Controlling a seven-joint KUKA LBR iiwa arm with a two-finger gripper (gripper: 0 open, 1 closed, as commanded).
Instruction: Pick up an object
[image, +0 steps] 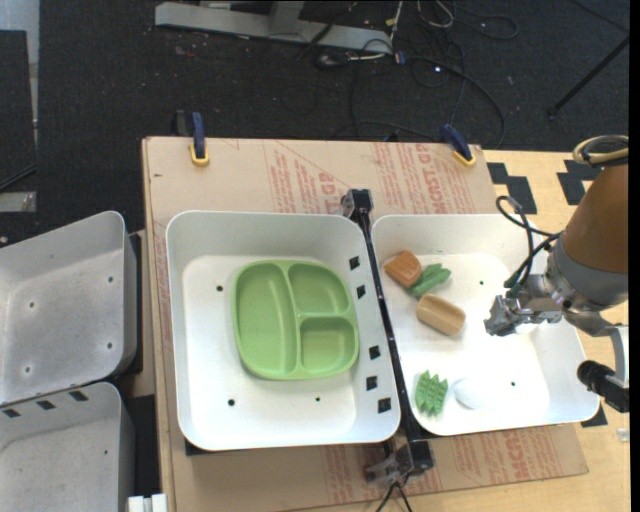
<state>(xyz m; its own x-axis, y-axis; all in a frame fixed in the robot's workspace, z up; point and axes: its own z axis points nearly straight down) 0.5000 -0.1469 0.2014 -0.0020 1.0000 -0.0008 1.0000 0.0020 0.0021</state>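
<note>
The tan block (441, 315) nearest the gripper (503, 320) lies in the right bin (560, 400), just below an orange-brown block (403, 268) and a green piece (432, 279), with a green ridged piece (431, 392) and a white lump (467, 394) near the front wall. The gripper hangs just right of the tan block, apart from it, and I cannot tell how its fingers stand. By my judgement this is the approach step, nothing grasped: next it must shift left over the block and descend.
</note>
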